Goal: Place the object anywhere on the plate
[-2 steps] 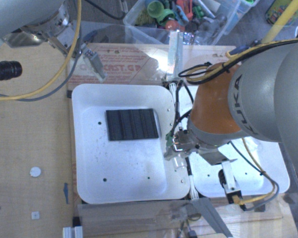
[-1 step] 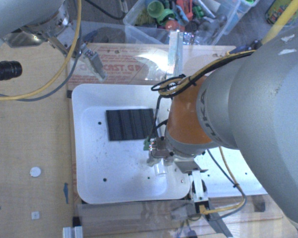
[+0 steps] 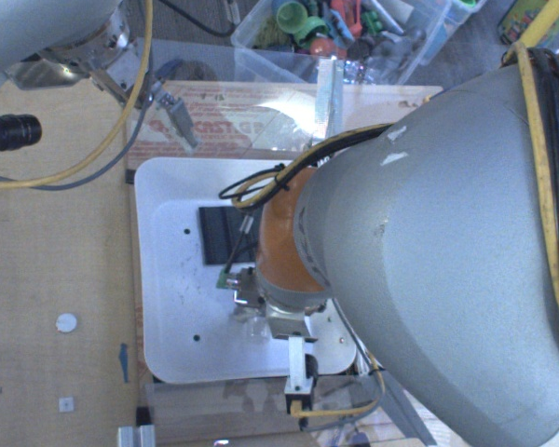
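Note:
A flat black rectangular object (image 3: 218, 234) lies in the upper left part of the white bin (image 3: 172, 277). My grey arm with its orange band (image 3: 278, 250) reaches in from the right and covers most of the bin's right half. The gripper (image 3: 259, 317) hangs below the orange band, over the bin floor just below and right of the black object. Its tip is hidden under the wrist, and nothing can be seen held in it.
A clear plastic box of colourful toys (image 3: 354, 17) stands beyond the bin's far edge. Yellow cables (image 3: 121, 128) and a black cylinder (image 3: 9, 133) lie at the upper left. A small white disc (image 3: 66, 322) sits on the wooden bench to the left.

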